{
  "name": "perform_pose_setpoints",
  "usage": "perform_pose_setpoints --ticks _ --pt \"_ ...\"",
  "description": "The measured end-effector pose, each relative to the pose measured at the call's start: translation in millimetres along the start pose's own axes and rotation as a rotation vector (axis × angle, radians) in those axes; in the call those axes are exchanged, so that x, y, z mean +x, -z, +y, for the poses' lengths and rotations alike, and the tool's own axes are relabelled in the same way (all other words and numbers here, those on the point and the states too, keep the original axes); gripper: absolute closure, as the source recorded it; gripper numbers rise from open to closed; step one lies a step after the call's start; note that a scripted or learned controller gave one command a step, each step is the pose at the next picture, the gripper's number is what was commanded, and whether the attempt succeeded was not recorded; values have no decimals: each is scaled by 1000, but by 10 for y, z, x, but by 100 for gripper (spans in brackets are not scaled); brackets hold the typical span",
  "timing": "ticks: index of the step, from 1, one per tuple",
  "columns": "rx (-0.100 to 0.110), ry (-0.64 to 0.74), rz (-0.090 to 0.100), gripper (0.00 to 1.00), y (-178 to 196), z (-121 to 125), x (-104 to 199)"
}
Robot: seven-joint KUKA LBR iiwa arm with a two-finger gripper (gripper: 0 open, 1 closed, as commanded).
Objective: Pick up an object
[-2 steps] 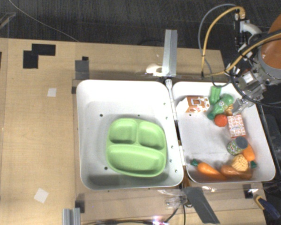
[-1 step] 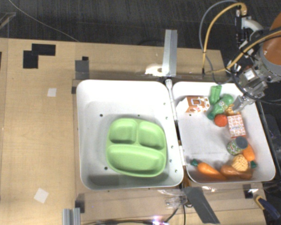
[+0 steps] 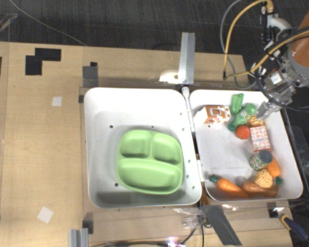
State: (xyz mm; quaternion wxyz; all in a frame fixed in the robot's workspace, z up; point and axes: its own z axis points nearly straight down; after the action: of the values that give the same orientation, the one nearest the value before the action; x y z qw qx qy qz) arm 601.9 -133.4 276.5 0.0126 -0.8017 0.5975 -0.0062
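gripper [image 3: 265,108] above green toy [image 3: 240,111]

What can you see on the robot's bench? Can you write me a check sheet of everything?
Surface: pale wooden bench bearing two shallow white bins side by side.
Job's things: right bin holds small toy foods: orange carrot, red tomato, pink patterned box, small green-labelled can, green toy vegetable.
Clutter: left bin holds a green three-compartment plastic tray.
Grippers: hand low over the right bin's far corner, beside the foods.
Cables: yellow and grey cables looping above the arm.
Surroundings: dark floor beyond the bench.
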Motion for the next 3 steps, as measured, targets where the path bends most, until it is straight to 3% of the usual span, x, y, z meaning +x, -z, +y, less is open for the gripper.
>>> perform_pose_setpoints --ticks 1,2,3 --pt "7 -2 -2 100 114 -25 -11" --pt "-27 401 -4 100 -1585 461 159" --pt "-24 644 -4 100 -1472 675 -334"
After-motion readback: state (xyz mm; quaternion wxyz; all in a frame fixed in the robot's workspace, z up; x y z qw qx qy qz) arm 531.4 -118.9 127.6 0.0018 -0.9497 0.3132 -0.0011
